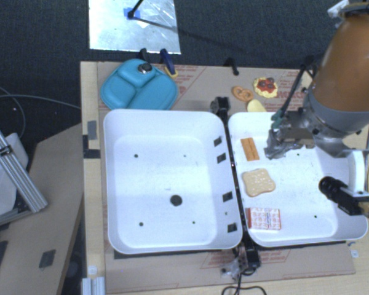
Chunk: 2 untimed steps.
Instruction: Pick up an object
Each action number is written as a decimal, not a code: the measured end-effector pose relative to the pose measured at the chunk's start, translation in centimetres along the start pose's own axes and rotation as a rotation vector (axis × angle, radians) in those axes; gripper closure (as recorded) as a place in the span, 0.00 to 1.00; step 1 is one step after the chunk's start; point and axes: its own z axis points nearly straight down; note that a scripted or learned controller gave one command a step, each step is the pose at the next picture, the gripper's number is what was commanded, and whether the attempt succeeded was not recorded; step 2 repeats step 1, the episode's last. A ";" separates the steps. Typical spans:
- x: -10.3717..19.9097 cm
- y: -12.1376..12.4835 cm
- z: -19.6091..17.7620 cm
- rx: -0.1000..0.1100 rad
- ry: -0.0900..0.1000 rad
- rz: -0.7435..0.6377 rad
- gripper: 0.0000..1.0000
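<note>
You're seeing the hand (277, 147) hovering at centre right, over the right bin (332, 226); its grip is unclear. An orange block (249, 149) is lying just left of it.

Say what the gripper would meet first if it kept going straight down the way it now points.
Probably the bare floor of the right bin: the gripper points down just right of the orange block, above the biscuit. Depth is hard to judge.

Gripper (275, 147) hangs over the right bin (332, 223), near its back edge, just beside the orange bar (249, 149). The cracker (258, 182) sits mid-bin, the red-patterned card (265, 218) at the front edge.
</note>
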 end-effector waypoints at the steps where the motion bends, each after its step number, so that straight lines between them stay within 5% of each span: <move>1: 5.0 0.0 -6.3 0.004 0.002 -0.005 1.00; 2: 5.0 0.0 -6.3 0.004 0.002 -0.005 1.00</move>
